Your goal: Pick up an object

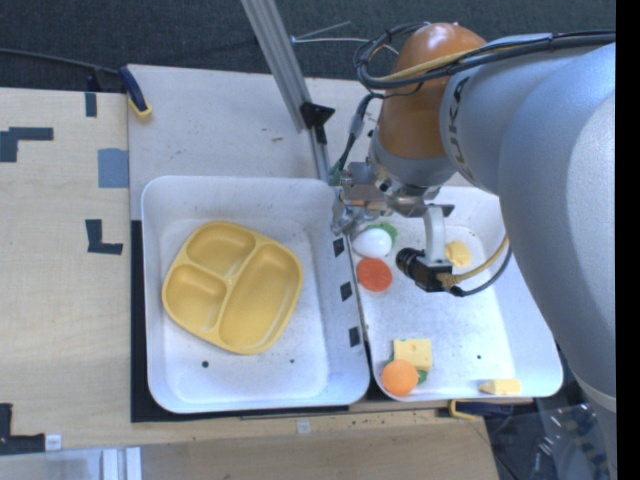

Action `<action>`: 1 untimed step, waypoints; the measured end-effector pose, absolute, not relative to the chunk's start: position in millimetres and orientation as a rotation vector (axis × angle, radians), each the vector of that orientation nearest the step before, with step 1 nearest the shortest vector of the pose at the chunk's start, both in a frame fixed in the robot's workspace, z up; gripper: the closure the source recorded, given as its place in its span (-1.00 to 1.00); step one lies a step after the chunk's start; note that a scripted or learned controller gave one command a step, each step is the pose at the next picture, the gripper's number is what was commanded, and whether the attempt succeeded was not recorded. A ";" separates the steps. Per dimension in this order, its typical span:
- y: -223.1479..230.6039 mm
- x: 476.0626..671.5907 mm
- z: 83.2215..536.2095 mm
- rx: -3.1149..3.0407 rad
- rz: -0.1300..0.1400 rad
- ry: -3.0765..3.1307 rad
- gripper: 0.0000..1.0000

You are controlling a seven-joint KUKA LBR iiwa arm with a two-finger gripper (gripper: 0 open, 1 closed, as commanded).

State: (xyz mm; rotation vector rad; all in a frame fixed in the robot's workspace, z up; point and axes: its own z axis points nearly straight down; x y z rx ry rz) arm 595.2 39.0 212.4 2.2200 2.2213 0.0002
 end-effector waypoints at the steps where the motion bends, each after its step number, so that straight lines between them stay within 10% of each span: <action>1: 18.9 521.6 186.6 2.229 -0.012 2.223 1.00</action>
